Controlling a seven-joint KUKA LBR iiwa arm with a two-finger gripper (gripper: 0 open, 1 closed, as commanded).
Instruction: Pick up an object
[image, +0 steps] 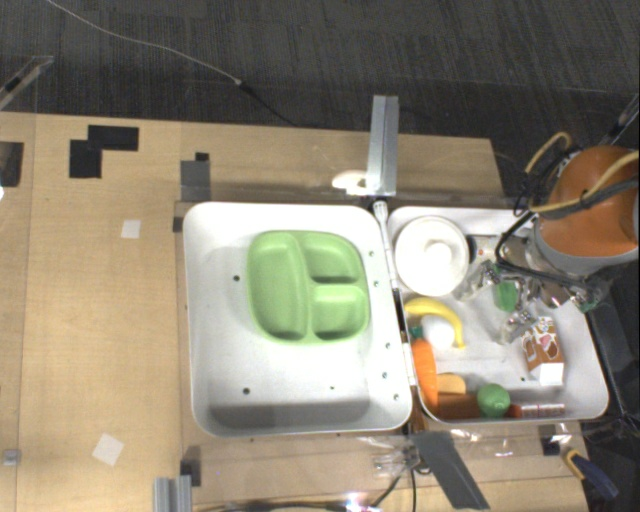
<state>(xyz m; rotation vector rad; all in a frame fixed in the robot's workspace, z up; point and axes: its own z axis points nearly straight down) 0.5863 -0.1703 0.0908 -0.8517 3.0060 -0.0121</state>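
My gripper (520, 300) hangs over the upper right part of the right bin (590, 400), below the arm's orange band (600, 190). A small green object (506, 295) shows right at the gripper's left side; whether it is gripped is unclear. A white bowl (431, 253) sits to the gripper's left. Below the bowl lie a yellow banana (437, 311) and an orange carrot (425, 368). A green ball (492, 399) and a brown block (455, 395) rest near the bin's front wall. Just below the gripper stands a brown-and-white carton (544, 355).
The left bin (215, 330) holds a green divided plate (305, 285). A thin red stick (540, 408) lies along the right bin's front edge. A metal post (383, 145) rises behind the gap between the bins. Cables (545, 160) loop beside the arm.
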